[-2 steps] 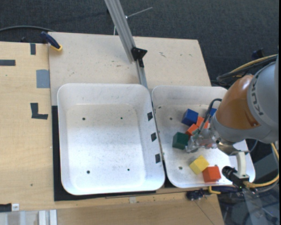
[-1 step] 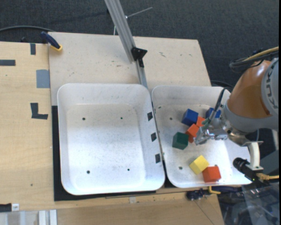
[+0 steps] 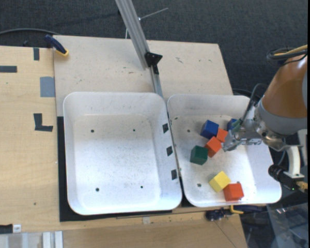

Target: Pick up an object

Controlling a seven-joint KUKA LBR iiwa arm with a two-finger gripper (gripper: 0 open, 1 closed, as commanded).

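Note:
The right bin holds several small blocks. A blue cube sits near the middle, with an orange block just below it and another orange piece beside it. A green cube lies to the lower left of these. Toward the front are a yellow cube and a red-orange cube. My gripper reaches in from the right, low in the bin, right beside the orange blocks. A bit of blue shows behind its tip.
The left bin stands beside the right one, with a divider rim between them. A metal rail slants in from the top. The arm's orange band and grey wrist overhang the right bin's right edge.

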